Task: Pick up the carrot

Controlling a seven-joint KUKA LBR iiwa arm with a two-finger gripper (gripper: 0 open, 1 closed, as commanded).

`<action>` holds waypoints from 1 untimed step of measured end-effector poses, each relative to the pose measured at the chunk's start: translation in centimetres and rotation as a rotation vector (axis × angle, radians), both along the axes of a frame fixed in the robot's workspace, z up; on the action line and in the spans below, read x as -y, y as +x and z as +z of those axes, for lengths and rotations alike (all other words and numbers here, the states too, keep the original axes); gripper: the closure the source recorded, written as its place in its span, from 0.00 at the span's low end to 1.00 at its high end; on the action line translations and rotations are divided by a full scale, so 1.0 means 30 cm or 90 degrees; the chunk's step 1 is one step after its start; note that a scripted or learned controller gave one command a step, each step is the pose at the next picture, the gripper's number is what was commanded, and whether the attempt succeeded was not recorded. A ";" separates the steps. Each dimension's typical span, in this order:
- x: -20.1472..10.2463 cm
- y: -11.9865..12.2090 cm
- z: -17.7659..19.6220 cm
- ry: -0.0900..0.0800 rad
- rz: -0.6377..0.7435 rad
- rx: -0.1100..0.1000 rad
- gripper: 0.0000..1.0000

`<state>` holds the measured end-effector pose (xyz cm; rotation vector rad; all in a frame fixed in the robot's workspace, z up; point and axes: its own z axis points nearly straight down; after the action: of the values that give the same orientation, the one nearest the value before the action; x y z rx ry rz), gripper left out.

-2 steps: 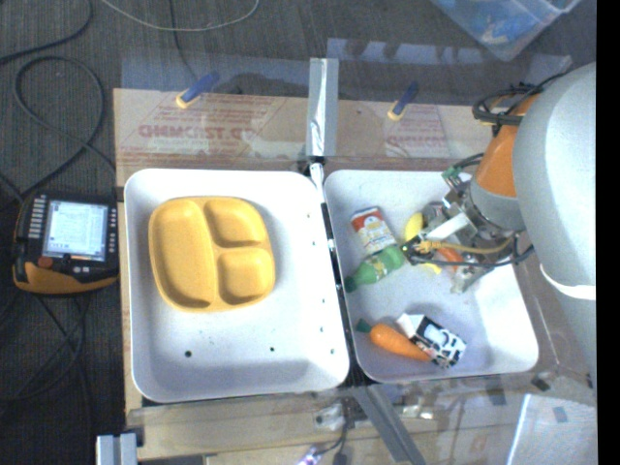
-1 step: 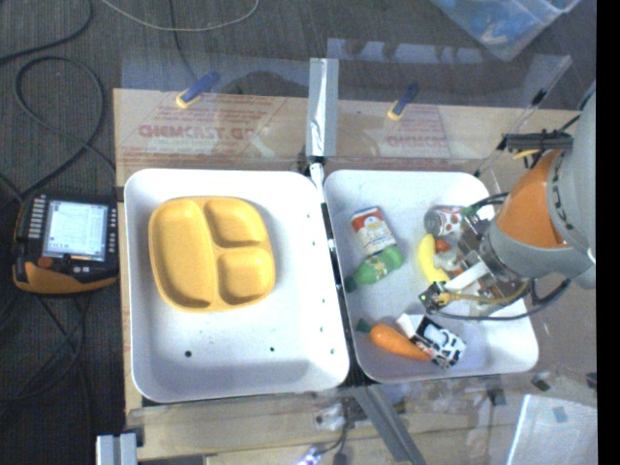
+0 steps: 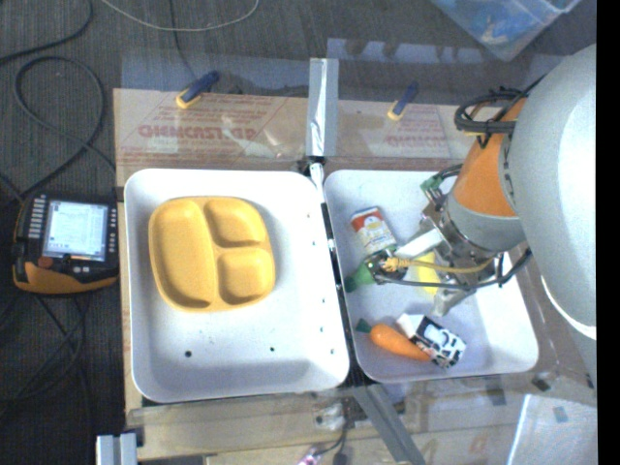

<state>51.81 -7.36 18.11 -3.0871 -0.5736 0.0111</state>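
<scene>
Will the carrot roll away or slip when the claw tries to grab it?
The carrot looks round and tapered, so it could roll or slip sideways if pinched off-centre. It looks smooth and stiff, probably plastic, so likely light. It lies against a black-and-white item, which may block rolling.

- A yellow divided plate [image 3: 213, 252] with three compartments lies in the left white bin [image 3: 165, 356].
- In the right white bin [image 3: 504, 342], a small can with a red-and-white label [image 3: 372, 232] lies near the upper left.
- A black-and-white packet [image 3: 438, 341] lies near that bin's lower edge.
- A teach pendant [image 3: 66, 243] with a lit screen sits on the floor, left of the bins.
- A clear plastic tub [image 3: 504, 3] stands at the upper right.
</scene>
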 end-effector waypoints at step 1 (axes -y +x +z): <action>0.107 -0.058 -0.207 -0.003 0.045 0.018 0.00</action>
<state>50.07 -10.58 11.89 -3.0754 -0.6842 -0.0312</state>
